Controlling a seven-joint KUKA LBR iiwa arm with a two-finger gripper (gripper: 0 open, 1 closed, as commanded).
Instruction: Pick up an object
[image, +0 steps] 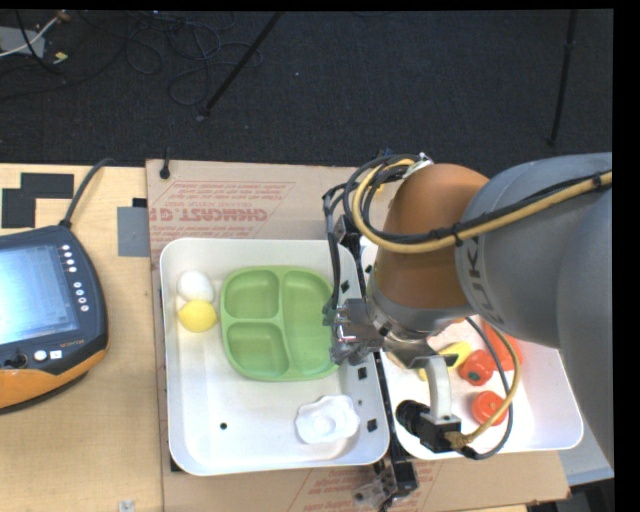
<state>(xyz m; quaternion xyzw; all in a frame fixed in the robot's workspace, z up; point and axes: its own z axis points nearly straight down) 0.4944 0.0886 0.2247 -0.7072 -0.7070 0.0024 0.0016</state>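
Arm (530, 240) reaches in from the right, its orange-banded wrist bowed over the wall between the bins. The gripper (349, 340) is at the right edge of the green tray (270, 320) (released or clenched: cannot tell). The tray is smooth plastic with three compartments and lies mid left bin (175, 400). A white ball (196, 286) and a yellow ball (198, 316) lie near the bin's left wall. Two orange-red pieces (488, 406) lie in the right bin (560, 425). Printed cardboard (230, 205) lies beneath, with dark carpet (300, 80) behind.

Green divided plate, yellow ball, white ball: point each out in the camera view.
green divided plate (277, 322), camera view, on the ridge where its compartments meet.
yellow ball (197, 316), camera view, on the middle of its top surface.
white ball (195, 287), camera view, on the middle of its top surface.
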